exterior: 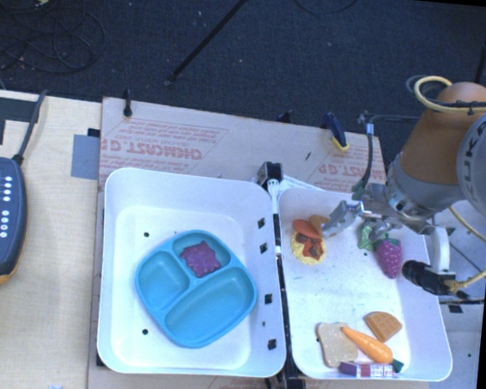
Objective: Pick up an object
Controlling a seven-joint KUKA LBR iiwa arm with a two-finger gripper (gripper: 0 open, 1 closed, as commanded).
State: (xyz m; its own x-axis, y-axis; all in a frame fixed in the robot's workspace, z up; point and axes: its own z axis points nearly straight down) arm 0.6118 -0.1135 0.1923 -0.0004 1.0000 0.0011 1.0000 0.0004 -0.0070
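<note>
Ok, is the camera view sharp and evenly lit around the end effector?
Camera view: soft, slightly blurred throughout; the end effector reads as a grey smear above the right bin; bins look bright and washed out; the floor behind is dark.

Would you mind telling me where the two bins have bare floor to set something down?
Right bin: bare floor in the middle, between the purple grapes above and the carrot below. Crowded at its top, by the end effector, and at its bottom.

Left bin: a bare margin around the blue plate.
</note>
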